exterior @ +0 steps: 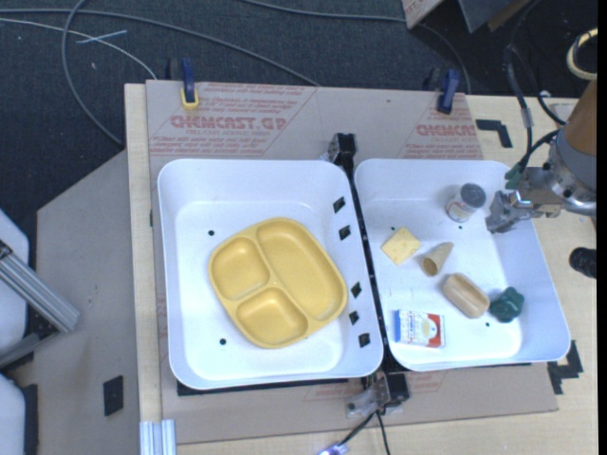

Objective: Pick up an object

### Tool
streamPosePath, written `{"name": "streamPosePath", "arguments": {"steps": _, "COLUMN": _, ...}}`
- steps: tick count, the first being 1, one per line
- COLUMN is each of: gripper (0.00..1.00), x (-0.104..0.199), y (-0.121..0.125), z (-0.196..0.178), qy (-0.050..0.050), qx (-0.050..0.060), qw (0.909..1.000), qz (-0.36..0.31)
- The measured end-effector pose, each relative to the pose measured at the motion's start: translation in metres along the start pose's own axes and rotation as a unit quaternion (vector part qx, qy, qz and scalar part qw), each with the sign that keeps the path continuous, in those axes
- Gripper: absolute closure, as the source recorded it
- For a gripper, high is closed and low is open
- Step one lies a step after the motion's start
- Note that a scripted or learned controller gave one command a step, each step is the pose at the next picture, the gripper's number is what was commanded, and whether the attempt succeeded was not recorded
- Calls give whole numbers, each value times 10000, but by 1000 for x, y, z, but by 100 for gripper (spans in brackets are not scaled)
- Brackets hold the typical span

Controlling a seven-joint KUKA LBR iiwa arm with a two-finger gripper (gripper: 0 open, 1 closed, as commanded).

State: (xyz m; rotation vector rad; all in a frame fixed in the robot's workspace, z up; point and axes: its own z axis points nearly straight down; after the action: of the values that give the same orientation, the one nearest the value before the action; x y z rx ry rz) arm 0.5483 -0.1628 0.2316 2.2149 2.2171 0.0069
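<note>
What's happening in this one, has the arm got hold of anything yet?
Not that the view shows. The gripper hangs over the upper right of the right bin, near a small grey-capped jar, with nothing visible between its fingers. Loose in that bin lie a yellow block, a tan cone, a wooden cylinder, a green object and a small red, white and blue packet. The left bin holds a yellow divided plate.
</note>
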Motion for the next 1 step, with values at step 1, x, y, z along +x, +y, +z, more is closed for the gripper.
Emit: {"name": "streamPosePath", "arguments": {"steps": 1, "gripper": 100, "x": 0, "y": 2, "z": -48, "qy": 2, "qx": 7, "qw": 10000, "qz": -1}}
